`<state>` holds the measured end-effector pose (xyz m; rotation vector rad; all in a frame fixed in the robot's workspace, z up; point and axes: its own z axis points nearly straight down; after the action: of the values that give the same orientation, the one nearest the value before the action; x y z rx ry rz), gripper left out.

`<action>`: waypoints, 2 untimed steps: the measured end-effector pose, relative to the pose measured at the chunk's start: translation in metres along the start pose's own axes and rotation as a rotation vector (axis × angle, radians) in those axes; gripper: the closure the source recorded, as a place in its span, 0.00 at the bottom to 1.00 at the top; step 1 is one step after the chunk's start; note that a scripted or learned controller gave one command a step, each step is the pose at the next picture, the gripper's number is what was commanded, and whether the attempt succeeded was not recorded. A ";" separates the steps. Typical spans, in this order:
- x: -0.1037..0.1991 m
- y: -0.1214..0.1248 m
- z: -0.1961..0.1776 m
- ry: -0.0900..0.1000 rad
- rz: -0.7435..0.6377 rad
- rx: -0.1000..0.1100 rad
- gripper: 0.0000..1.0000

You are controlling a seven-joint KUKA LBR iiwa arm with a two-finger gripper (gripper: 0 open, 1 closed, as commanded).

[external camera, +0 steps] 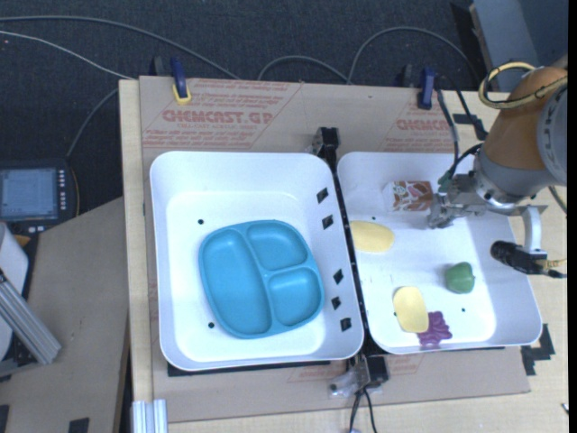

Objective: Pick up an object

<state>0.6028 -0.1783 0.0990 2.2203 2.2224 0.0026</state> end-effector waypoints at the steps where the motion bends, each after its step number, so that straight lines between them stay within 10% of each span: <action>1: -0.005 0.005 -0.046 -0.003 0.000 -0.004 1.00; 2: 0.005 0.006 -0.099 -0.002 -0.002 -0.006 1.00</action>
<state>0.6090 -0.1730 0.1985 2.2138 2.2204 0.0066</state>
